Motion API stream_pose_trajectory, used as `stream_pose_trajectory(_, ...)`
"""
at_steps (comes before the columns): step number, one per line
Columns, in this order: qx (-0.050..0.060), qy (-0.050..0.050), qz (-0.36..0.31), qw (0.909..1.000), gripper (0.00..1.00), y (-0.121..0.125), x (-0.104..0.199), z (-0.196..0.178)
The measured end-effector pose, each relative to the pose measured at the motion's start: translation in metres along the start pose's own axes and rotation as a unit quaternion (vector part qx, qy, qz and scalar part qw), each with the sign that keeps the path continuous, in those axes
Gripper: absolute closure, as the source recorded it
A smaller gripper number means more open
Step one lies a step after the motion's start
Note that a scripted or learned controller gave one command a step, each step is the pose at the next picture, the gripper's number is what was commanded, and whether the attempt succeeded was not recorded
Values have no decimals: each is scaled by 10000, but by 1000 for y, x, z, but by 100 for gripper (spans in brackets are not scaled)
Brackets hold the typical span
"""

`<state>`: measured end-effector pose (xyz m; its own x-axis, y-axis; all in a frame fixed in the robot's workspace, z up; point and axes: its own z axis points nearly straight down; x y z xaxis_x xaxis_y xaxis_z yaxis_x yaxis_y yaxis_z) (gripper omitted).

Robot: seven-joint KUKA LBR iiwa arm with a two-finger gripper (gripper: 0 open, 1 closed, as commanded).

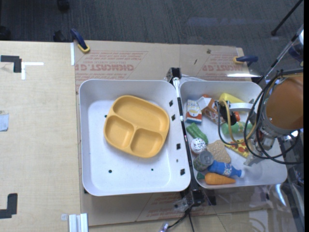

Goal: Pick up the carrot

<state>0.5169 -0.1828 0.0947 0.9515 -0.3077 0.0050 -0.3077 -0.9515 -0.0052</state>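
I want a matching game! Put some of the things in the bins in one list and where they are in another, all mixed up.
Things:
1. carrot
2. yellow divided plate
3. small carton
4. blue toy

Places:
A. in the left bin, near its middle
B. near the top of the right bin
C. at the right bin's bottom edge
D. right above the carrot

Pairs: 1-C, 2-A, 3-B, 4-D

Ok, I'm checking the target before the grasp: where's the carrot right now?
In the camera view the carrot lies in the right bin, near its front edge at the lower left, just below the blue toy.
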Motion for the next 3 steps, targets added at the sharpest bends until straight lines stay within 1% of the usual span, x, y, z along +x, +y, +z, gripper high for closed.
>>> stream_pose_trajectory(1,26,12,30,10000,100,-2,2,-10)
stream_pose_trajectory(2,27,9,30,10000,0,-2,2,-10)
stream_pose_trajectory(3,-22,24,-415,9991,0,-7,-15,-1)
